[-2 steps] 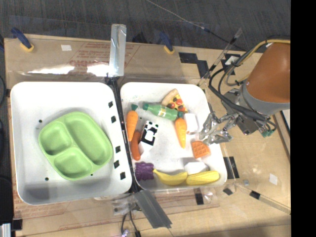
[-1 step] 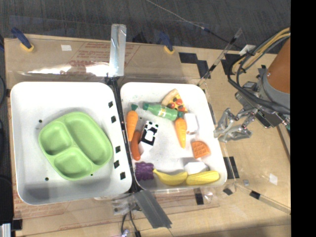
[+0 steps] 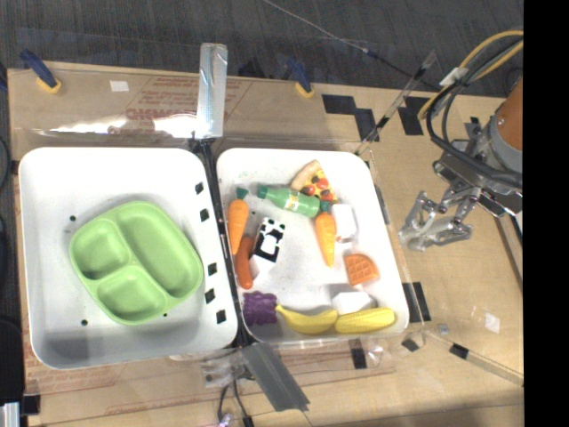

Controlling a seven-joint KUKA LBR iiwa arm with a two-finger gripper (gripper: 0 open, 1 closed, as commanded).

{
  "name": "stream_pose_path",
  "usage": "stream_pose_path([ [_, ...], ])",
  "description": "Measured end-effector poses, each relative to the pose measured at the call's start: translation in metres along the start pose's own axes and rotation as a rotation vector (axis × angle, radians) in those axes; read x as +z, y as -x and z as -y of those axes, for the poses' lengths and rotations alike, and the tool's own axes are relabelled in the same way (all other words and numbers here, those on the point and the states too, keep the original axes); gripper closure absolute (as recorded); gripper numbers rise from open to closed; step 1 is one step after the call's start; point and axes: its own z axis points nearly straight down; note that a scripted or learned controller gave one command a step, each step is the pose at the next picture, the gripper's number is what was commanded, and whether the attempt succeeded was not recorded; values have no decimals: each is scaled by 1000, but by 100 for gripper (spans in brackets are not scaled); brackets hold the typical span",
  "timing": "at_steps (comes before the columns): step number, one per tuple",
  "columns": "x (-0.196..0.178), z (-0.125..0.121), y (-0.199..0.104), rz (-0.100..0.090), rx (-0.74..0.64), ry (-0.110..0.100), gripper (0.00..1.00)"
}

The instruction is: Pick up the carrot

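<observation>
In the camera view, two white bins are seen side by side on the bench. In the left bin (image 3: 44, 238) a green divided plate (image 3: 135, 261) is placed. The right bin (image 3: 378, 207) is filled with toy food.

Two carrot-like pieces are seen there. One carrot (image 3: 325, 237) lies near the middle of the bin, between a green bottle (image 3: 290, 201) and a waffle (image 3: 361, 269), with its tip pointing toward the near side. A second orange piece (image 3: 237, 225) lies along the left wall of the same bin, beside a black-and-white cube (image 3: 269, 239). A banana (image 3: 306, 318) and a corn cob (image 3: 364, 320) lie at the near wall.

The gripper (image 3: 433, 225) is seen outside the right bin, over the bench at its right. The fingers appear to be spread, and nothing is held between them.

The approach step is judged not yet begun. For the next move, the gripper must be carried left over the bin wall, lined up across the carrot's body, and lowered between the close neighbours.
</observation>
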Motion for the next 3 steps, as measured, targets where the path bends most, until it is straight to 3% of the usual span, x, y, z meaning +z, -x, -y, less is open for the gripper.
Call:
stream_pose_path([
  [1,-10,23,20,1,-275,0,100],
  [2,25,-7,-6,-1,-420,6,100],
  [3,-4,11,10,1,-793,0,100],
])
